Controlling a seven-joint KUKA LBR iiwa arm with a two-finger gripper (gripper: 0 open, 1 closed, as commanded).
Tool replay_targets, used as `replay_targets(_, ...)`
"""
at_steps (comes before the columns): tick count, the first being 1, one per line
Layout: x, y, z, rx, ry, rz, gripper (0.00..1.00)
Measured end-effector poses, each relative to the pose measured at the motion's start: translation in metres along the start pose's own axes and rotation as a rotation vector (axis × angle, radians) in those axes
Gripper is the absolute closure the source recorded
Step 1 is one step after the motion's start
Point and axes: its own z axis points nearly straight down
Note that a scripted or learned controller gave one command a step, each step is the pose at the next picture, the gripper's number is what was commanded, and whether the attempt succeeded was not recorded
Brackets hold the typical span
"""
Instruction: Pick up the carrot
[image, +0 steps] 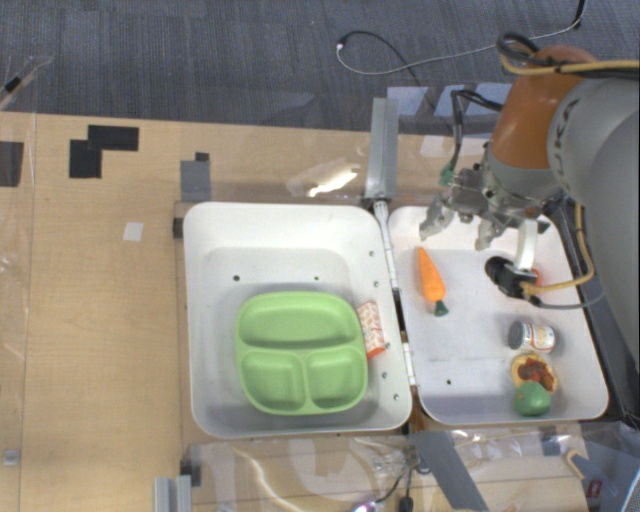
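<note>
"So where was the carrot?"

"Lying flat on the floor of the right bin, over toward its left wall. The orange tip pointed to the back and the green stub end to the front. Nothing was touching it."

"And the gripper?"

"It hung above the back of that same bin, a little behind the carrot and to its right. Its two pale fingers were spread apart with nothing between them."

"Could you see the whole arm?"

"No. It reached in from the right, bent down at the wrist below the orange band, and the frame's edge cut off the rest. The wrist also hid part of the bin's back rim."

"Anything else in there?"

"A small grey tin near the right wall. In front of it sat a red and yellow lump that I couldn't make out, touching a green ball. All were well apart from the carrot."

"And the other bin?"

"In the left bin a green plate with compartments lay flat, with an orange and white packet against its right edge. The packet's print was too small to read."
</note>
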Motion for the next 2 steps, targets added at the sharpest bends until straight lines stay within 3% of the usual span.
replay_targets(1,-0.040,-0.047,0.054,0.005,-0.001,-0.109,0.00)
replay_targets(2,-0.059,-0.028,0.098,-0.003,-0.001,-0.174,0.00)
